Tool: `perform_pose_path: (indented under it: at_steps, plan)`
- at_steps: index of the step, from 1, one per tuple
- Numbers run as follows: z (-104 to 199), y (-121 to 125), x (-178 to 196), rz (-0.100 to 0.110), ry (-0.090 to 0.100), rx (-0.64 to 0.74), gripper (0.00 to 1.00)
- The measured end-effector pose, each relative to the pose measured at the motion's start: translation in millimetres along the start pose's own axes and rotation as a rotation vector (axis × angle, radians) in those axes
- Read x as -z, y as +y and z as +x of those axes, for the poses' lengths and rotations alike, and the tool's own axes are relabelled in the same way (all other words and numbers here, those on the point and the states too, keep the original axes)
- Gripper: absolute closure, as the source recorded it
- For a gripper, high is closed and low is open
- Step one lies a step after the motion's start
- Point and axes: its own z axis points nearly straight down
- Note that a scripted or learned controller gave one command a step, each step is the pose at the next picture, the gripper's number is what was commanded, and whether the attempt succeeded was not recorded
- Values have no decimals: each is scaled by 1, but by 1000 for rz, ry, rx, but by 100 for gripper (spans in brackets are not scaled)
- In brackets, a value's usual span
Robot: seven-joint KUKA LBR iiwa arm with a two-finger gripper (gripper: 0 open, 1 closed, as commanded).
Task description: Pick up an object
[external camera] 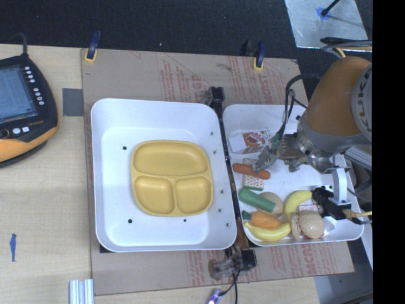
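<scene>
Here, the gripper (264,162) hangs in the right bin (240,116) above a hot dog (250,169), fingers slightly spread, pinching nothing. Red print on the cardboard (171,68) is unreadable.

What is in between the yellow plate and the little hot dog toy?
In the camera view, bare white floor of the left bin, then the two bins' touching walls, lie between the yellow plate and the hot dog.
</scene>
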Motion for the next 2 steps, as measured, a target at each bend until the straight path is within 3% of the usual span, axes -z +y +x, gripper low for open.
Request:
perform_pose_path:
  at_steps: [1,2]
  plan:
    - [-2,117,-55,-18,2,0,0]
    - [-3,118,-44,-18,2,2,100]
